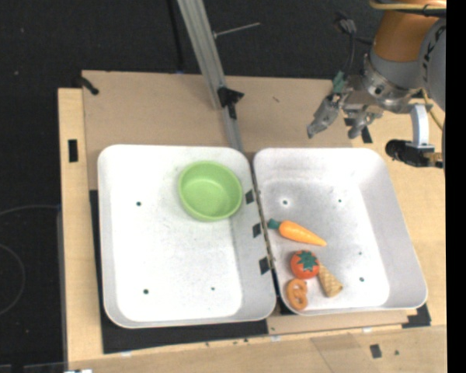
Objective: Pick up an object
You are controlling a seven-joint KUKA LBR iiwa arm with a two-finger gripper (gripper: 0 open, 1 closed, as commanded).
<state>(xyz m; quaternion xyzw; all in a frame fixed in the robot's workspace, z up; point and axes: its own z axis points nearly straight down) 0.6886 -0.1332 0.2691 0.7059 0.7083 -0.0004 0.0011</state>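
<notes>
Gripper (338, 123) spread, holding nothing, above bench; carrot (299, 232) and tomato (304, 264) well below it; no legible writing.

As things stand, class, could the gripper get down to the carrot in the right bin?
Probably yes: the carrot lies uncovered, apart from the tomato, and the gripper hangs above the bin's far rim.

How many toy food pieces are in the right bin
4, all near the bin's front left: a carrot lying toward the middle, a tomato below it, a cone right of the tomato, and a pretzel in the front corner. None looks hidden.
</notes>
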